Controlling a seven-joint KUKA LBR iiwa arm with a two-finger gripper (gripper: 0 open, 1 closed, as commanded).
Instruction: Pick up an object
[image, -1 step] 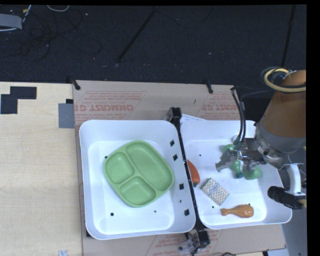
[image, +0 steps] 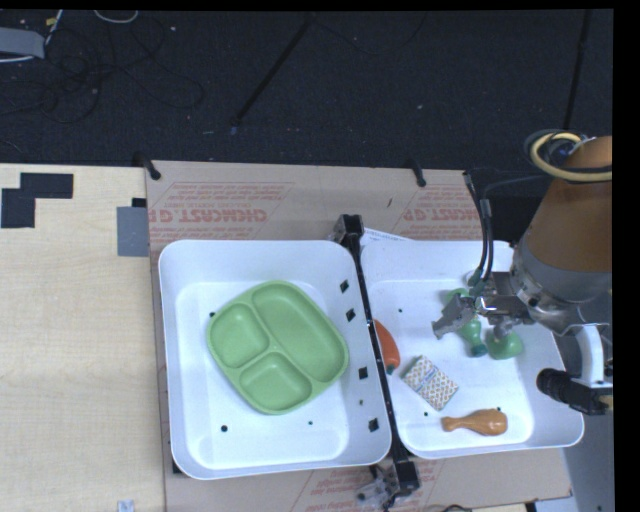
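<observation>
My gripper hangs low over the right part of the right bin, below the arm's orange band. A green toy lies right under and beside it, partly covered by the gripper's metal parts, with another bit of green showing at its left. I cannot tell whether the toy is held. A small patterned packet lies in the bin's middle. Along the near wall lies a tan drumstick. An orange piece rests against the divider.
The left bin holds a green divided plate. A black divider rail runs between the bins. Cardboard lies under both. A black part of the arm reaches over the right bin's right rim.
</observation>
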